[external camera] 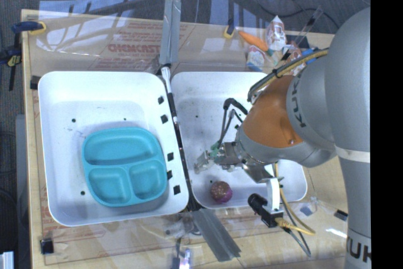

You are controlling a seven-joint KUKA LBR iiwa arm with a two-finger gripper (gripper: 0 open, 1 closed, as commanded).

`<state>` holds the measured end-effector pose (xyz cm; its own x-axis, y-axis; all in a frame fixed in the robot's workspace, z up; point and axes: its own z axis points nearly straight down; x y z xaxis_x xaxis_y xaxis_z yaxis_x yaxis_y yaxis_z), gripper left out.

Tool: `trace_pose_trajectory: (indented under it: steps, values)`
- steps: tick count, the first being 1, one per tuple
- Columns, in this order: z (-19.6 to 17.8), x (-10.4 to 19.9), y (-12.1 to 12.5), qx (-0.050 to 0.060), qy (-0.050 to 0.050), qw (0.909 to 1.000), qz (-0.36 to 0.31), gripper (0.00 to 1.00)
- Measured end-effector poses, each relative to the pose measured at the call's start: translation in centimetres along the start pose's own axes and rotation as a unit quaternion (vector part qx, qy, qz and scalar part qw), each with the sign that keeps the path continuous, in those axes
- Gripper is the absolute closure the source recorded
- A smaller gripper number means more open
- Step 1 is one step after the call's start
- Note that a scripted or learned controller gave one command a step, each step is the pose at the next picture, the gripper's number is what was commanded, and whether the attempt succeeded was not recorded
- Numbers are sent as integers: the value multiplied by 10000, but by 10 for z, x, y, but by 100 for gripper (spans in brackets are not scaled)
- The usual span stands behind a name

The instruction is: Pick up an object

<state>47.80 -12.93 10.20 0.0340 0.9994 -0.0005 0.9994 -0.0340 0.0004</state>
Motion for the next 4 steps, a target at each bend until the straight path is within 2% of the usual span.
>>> trace_pose_trajectory:
  steps: [1,2,3,4]
  values:
    - [6,13,1,-45,-36,9861,-1660,0]
    - [10,26,-3,15,-11,9942,1074,0]
    - [-179,-24,0,-2,3,9936,-1128,0]
    - [-10,-24,-2,29,16,9874,-1583,0]
